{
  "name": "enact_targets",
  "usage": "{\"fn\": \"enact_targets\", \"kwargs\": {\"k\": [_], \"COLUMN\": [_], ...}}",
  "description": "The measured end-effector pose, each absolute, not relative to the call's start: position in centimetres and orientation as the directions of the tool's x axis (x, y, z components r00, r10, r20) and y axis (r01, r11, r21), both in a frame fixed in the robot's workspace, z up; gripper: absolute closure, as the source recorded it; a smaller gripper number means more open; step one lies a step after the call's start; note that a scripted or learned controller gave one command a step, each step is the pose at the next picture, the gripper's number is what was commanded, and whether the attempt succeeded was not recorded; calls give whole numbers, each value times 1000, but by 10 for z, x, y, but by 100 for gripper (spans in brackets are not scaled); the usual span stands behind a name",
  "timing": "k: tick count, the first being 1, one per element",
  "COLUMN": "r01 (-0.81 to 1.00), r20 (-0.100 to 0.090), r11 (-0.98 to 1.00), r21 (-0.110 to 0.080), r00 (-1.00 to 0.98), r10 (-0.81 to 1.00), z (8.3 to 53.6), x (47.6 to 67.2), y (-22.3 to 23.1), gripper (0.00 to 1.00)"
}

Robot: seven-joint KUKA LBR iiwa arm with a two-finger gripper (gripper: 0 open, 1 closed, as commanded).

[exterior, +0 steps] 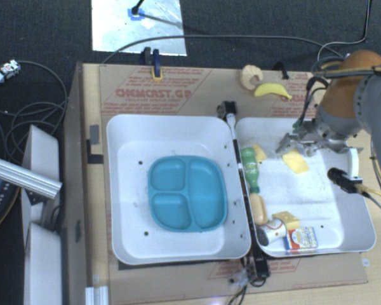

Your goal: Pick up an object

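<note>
My gripper (298, 147) hangs over the back of the right bin (359, 218), open, with nothing visibly between its fingers. A pale yellow block (296, 163) lies on the bin floor just in front of it, close to the fingertips. Along the bin's left wall stand a green bottle (249, 169), a small yellow piece (260, 152) and a tan oblong item (258, 209). At the front lie a yellow wedge (287, 220) and a red, white and blue carton (300, 239).
The left bin (124, 145) holds a blue divided plate (187, 192). Behind the bins, on the cardboard, lie a banana (272, 91) and a tan object (251, 76). A black-and-white part (345, 177) juts over the right bin's right side. Cables run at the far right.
</note>
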State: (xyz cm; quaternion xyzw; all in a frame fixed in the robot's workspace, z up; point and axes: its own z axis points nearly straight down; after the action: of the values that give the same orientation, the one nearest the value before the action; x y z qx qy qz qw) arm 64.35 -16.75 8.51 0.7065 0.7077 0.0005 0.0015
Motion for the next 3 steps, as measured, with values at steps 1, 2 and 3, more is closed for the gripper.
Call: {"fn": "enact_targets", "kwargs": {"k": [1, 2, 3], "r01": [1000, 1000, 1000], "r20": [-2, -1, 0], "r11": [2, 1, 4], "r21": [4, 3, 1], "r00": [-2, -1, -4], "r10": [1000, 1000, 1000], "z": [86, 100, 84], "x": [640, 632, 618], "y": [-188, -197, -161], "gripper": [0, 0, 0]}}
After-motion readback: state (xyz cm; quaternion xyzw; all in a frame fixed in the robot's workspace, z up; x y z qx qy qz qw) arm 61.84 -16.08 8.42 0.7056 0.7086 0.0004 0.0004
